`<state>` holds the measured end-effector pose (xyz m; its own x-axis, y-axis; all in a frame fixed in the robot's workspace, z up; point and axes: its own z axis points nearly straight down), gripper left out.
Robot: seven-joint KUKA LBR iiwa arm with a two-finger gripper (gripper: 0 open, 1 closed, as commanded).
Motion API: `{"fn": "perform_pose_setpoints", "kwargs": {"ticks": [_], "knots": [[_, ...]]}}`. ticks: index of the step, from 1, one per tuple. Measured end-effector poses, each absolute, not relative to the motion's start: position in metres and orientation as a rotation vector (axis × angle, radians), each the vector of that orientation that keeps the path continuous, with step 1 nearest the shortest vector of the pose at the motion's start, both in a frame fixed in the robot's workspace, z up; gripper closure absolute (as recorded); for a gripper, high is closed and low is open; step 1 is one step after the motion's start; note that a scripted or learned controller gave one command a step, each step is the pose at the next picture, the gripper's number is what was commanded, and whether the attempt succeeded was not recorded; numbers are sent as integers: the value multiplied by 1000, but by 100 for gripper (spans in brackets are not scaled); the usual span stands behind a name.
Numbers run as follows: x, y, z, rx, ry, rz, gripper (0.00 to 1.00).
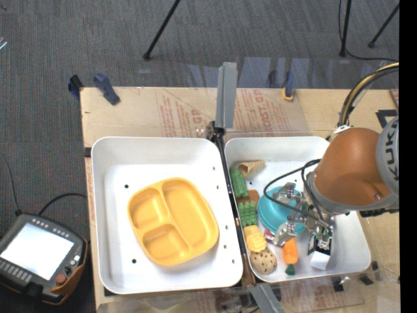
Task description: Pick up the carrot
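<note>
Two shallow white bins sit side by side on the cardboard-topped bench [163, 109]. The left white bin [111, 175] holds a yellow plastic plate with three compartments [172, 222], lying flat near its middle. The right white bin [352, 253] carries a crowd of toy food. Along its left wall lie a tan ice-cream cone [251, 167], a green ridged vegetable piece [239, 182], a second green studded piece [247, 212], a yellow corn cob [255, 238] and a round speckled brown cookie [263, 261], running from the far end to the near end. A teal plastic bowl [273, 208] sits beside them, partly under the arm.

The small orange carrot with a green tip [290, 253] lies near the bin's front edge, just right of the cookie. The grey arm with its orange band [348, 168] reaches in from the right, and the tool [301, 230] hangs just above the carrot, close to the bowl's rim. Whether the tool stands apart or together I cannot tell, as cables and wrist parts clutter it. A small black-and-white box [320, 250] lies just right of the carrot.
</note>
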<state>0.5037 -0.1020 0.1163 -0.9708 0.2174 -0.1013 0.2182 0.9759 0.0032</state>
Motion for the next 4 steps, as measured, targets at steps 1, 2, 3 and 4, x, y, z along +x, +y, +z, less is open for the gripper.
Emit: {"fn": "perform_pose_setpoints", "kwargs": {"ticks": [1,2,3,4], "knots": [[504,-102,117,154,3037,-24,0],[481,-83,92,303,3111,1,0],[479,-82,100,298,3125,3,100],[479,-86,92,-166,3128,-11,100]]}}
